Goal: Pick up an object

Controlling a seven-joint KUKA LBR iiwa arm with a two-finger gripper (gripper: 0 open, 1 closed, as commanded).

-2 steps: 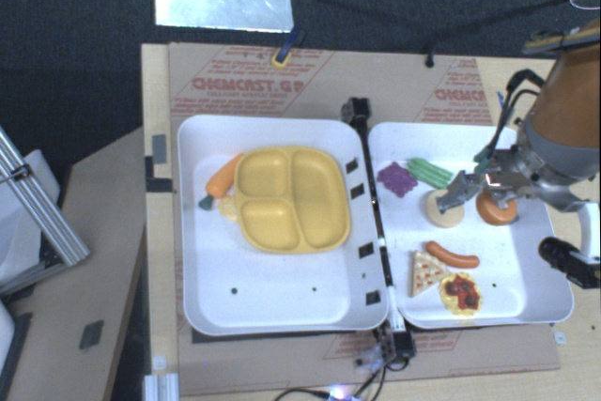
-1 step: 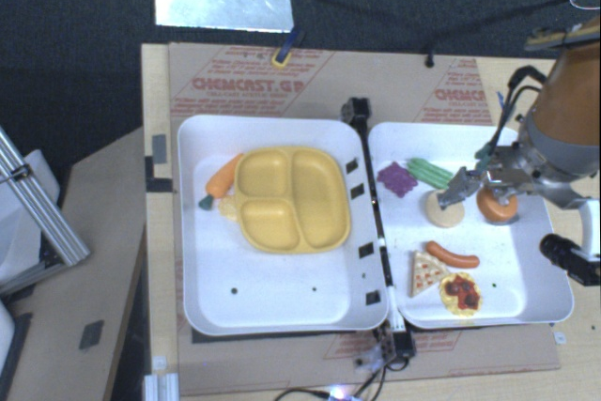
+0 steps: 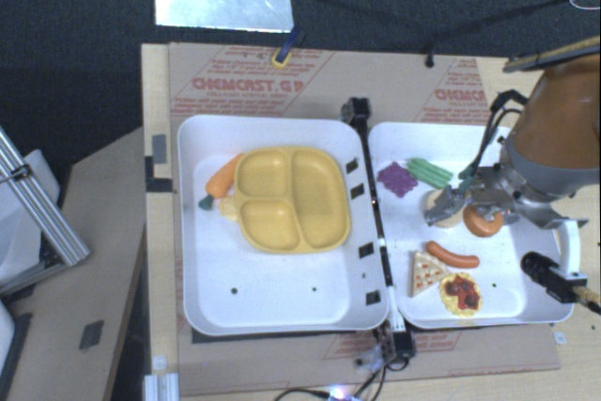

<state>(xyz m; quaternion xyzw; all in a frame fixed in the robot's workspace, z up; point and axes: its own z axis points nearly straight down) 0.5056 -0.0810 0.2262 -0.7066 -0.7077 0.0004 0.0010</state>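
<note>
My gripper [image 3: 443,209] hangs low over the middle of the right bin [image 3: 394,300]. Beneath it a pale tan piece [image 3: 450,220] peeks out, and an orange round piece [image 3: 485,223] lies just to its right under the wrist. Purple grapes [image 3: 397,178] and a green vegetable [image 3: 430,171] lie to the upper left of the gripper. Toward the bin's front are a red sausage [image 3: 452,254], a pizza slice [image 3: 426,273] and a red-and-yellow pasta piece [image 3: 460,293]. Nothing can be seen held in the gripper.
The left bin [image 3: 235,296] holds a yellow divided plate [image 3: 286,199] with an orange carrot [image 3: 223,176] at its left edge. A black clip rail [image 3: 368,192] runs between the bins. The arm's orange band [image 3: 563,113] rises over the right bin's far right corner.
</note>
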